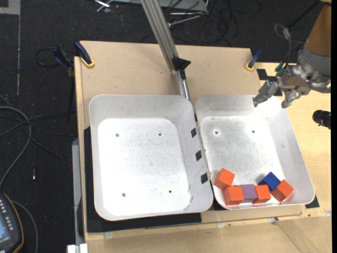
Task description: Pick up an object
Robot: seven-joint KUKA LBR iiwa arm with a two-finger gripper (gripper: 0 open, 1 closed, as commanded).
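Six small blocks huddle along the near edge of the right bin (295,152): an orange cube (225,177), another orange block (234,195), a purple block (248,192), a third orange (262,193), a blue cube (271,180) and an orange end block (283,190); all matte and hard-edged; the smooth, speckled left bin (105,109) lies beside it; beyond the far rim the gripper (274,100) hangs with fingers spread and nothing between them; the approach seems hardly begun; next it must travel nearward and descend onto one block.

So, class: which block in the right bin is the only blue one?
The blue block, at the row's right end, behind the rightmost orange block; the others are orange or purple.
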